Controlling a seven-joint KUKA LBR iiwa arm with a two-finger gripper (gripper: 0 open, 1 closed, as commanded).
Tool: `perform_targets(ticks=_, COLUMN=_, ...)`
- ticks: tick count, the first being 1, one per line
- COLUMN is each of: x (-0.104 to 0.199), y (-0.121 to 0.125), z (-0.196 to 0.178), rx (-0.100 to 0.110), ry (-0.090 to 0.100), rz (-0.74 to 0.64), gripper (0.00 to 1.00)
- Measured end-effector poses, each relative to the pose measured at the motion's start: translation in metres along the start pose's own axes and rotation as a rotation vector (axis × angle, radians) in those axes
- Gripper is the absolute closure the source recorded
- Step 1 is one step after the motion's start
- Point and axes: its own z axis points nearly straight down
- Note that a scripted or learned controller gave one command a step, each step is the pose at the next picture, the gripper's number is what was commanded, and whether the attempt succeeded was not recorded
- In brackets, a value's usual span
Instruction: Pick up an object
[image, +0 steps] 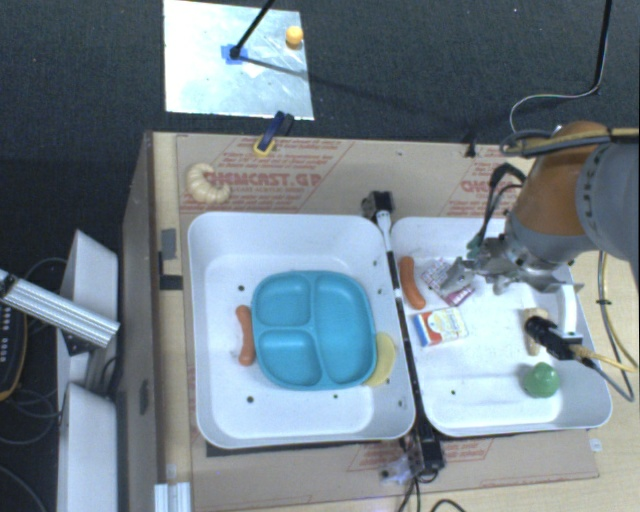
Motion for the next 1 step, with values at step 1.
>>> perform_targets(ticks=1, x=0.0328, y=-0.0775, z=0.0316, rx=-0.015, ry=-0.001, rz=0.000, gripper=0.00)
